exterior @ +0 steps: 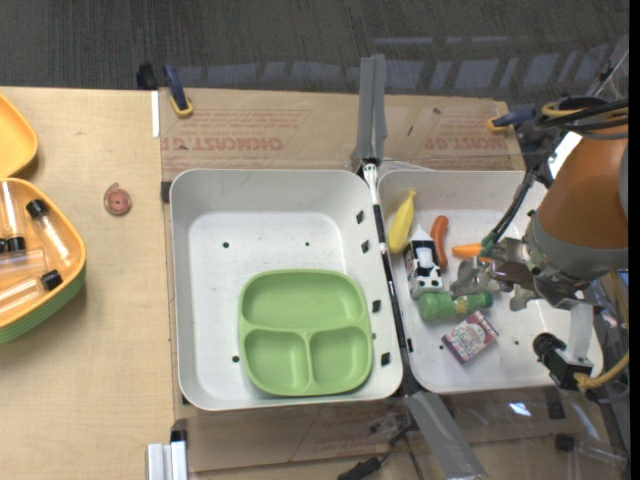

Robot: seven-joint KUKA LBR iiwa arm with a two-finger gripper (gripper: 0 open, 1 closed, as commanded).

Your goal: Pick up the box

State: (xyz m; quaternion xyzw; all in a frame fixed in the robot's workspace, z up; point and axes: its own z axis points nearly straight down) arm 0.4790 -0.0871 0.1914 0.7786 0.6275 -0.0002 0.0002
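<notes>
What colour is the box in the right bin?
Pink and white, speckled pattern; the box shows in the camera view.

The arm point(590, 203) runs off the right edge, so only its orange band and grey wrist show. It covers the right side of the right bin point(440, 373), hiding that wall and much of the floor. The claw point(478, 280) is a tangle of metal over the green toy point(440, 306), too small to tell how its fingers stand. On the bench point(90, 368), yellow trays point(30, 268) are cut off by the left edge
</notes>
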